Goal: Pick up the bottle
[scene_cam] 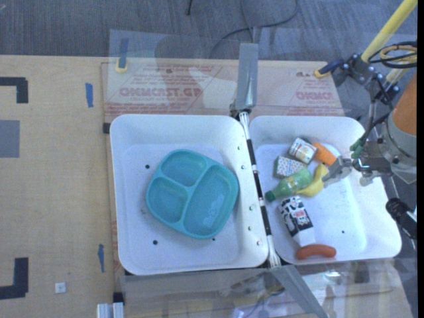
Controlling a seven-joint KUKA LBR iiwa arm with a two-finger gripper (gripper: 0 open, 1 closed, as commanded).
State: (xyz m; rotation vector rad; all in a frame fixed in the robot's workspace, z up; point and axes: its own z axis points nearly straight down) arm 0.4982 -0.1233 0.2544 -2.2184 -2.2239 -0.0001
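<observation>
A green bottle (289, 185) lies on its side in the right bin (377, 234), near the bin's left wall, with its neck pointing to the lower left. A yellow banana (317, 181) rests against its right end. My gripper (339, 168) hangs over the right half of the same bin, to the right of the banana and apart from the bottle. Nothing shows in its grasp. The grey arm with its orange band (405, 114) comes in from the right edge.
Crowded around the bottle are a small can (303, 150), an orange item (324, 154) and a checkered packet (288, 167). A black-and-white container (296, 217) and a sausage (316, 251) lie nearer the front. The left bin (132, 144) holds a teal divided plate (193, 193).
</observation>
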